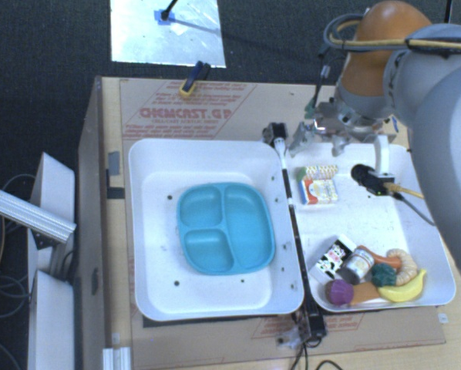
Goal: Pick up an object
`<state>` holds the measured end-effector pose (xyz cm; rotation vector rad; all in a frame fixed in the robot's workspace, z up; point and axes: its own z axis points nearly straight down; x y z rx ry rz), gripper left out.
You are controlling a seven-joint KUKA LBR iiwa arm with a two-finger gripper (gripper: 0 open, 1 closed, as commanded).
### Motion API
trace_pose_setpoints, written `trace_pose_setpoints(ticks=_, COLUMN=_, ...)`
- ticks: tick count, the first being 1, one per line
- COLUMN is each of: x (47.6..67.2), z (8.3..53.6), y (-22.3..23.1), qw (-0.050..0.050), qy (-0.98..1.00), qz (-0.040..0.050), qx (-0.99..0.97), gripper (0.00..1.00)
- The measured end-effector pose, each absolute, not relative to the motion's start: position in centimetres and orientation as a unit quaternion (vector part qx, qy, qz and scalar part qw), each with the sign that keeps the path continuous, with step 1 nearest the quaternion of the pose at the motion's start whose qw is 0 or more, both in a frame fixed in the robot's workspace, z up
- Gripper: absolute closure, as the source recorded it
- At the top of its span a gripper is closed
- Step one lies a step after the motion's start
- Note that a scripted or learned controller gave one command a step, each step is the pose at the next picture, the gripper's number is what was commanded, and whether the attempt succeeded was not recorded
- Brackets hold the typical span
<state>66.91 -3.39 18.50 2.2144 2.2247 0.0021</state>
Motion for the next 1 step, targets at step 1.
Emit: trace_pose_setpoints(ticks=1, x=67.00, z=19.64, y=-3.41, qw=0.003, qy=0.710, qz=0.0013, qx=0.704, gripper=1.00)
